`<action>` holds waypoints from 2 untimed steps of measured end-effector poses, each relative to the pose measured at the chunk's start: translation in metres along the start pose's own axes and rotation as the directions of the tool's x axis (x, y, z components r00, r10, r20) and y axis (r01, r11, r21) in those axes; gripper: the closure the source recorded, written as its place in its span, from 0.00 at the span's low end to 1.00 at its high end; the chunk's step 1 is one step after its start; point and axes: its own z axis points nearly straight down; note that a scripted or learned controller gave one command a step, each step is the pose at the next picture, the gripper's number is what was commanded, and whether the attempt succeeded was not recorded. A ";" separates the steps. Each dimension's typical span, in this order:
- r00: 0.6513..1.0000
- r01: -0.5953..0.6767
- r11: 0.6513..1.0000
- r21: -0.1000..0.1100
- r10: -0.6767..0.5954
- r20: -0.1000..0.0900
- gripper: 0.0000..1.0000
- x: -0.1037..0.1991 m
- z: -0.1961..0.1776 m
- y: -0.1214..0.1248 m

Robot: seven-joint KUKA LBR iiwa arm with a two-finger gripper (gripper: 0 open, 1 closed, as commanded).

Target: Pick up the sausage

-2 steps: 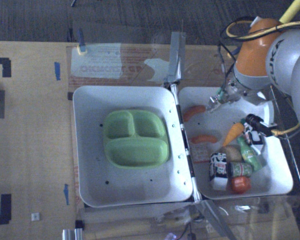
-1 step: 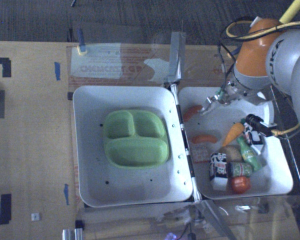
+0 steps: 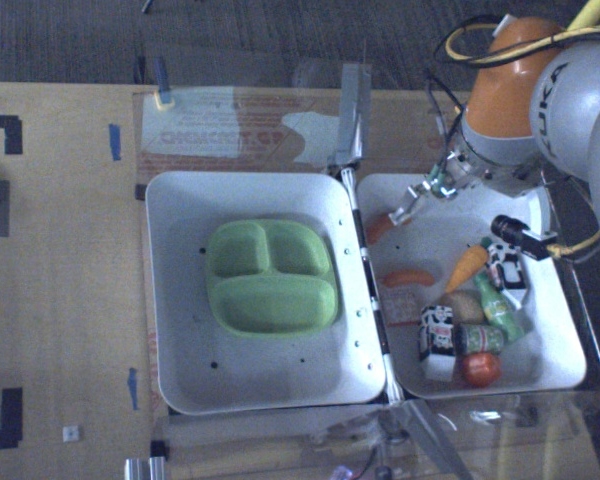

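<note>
The sausage (image 3: 408, 278), a short red-orange link, lies on the floor of the right bin (image 3: 570, 363) near its left wall. My gripper (image 3: 404, 213) hangs over the bin's upper left part, above and slightly left of the sausage and apart from it. A rounded red-brown item (image 3: 377, 229) lies just beside the gripper's tip, against the bin's left wall. I see nothing held in the gripper.
The right bin also holds a carrot (image 3: 467, 265), a green bottle (image 3: 498, 308), two cow-patterned cartons (image 3: 437, 330), a dark can (image 3: 477, 338) and a tomato (image 3: 480, 368). In the left bin (image 3: 170, 268) sits a green divided plate (image 3: 270, 276).
</note>
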 end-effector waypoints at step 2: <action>0.996 0.088 0.996 0.014 -0.088 -0.009 0.00 -0.004 0.052 -0.006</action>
